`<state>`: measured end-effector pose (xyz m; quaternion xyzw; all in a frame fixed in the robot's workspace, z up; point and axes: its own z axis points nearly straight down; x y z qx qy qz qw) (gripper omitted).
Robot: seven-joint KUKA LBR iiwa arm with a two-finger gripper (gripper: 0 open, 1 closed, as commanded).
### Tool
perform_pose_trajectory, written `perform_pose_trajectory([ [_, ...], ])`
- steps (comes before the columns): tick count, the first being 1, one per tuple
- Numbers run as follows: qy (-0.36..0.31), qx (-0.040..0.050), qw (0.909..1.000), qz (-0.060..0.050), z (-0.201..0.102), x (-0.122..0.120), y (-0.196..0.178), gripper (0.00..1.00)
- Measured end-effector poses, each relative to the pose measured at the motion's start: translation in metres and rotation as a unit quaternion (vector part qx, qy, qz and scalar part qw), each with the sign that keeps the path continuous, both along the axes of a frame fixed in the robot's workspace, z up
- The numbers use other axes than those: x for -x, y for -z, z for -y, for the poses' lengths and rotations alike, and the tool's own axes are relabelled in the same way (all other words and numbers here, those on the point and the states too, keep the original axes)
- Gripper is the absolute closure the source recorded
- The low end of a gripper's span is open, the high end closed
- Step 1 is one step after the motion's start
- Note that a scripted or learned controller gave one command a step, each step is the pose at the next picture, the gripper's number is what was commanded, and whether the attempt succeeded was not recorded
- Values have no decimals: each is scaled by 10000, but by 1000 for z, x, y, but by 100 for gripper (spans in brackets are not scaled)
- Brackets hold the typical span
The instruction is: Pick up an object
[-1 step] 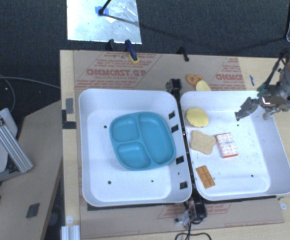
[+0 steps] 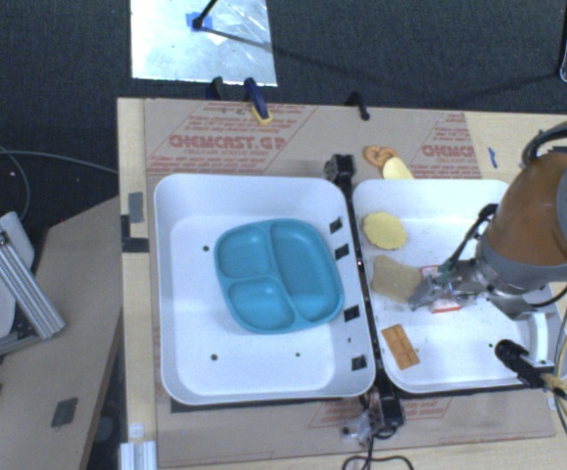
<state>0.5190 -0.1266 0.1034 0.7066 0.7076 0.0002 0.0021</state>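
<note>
Candidate object: a small flat item with a red edge [image 2: 447, 305] lies on the floor of the right bin [image 2: 459, 375], directly under the gripper tip; it looks like a card or packet, though it is too small to name surely
Gripper: the gripper [image 2: 432, 292] is down low in the right bin, at the right edge of a tan square slab [image 2: 393, 278] and on top of the red-edged item
Jaws: cannot tell whether they are open or closed; the metal tip is small and cluttered against the items beneath it
Progress: nothing is seen lifted clear of the bin floor, so the pick reads as not yet done; the arm [image 2: 543, 213] is at the reach-and-grasp stage
Left to do: secure one item between the fingers and raise it off the bin
Other items, right bin: a yellow round piece [image 2: 385, 230] near the back left, an orange-brown rectangular block [image 2: 400, 346] near the front left, both apart from the gripper
Outside the bins: a pale yellow object [image 2: 398, 169] and a small orange one [image 2: 378, 154] sit on the cardboard just behind the right bin
Left bin: the left bin [image 2: 190, 360] holds a blue divided plate [image 2: 278, 274], well apart from the arm
</note>
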Motion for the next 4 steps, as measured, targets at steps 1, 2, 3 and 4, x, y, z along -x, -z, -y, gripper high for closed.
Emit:
perform_pose_trajectory([
  [1,0,49,9999,110,-40,-9,12,0],
  [2,9,50,9999,137,-39,-10,0,100],
  [3,22,18,10000,28,36,-49,-27,100],
  [4,1,-9,10000,-1,31,-48,-25,0],
])
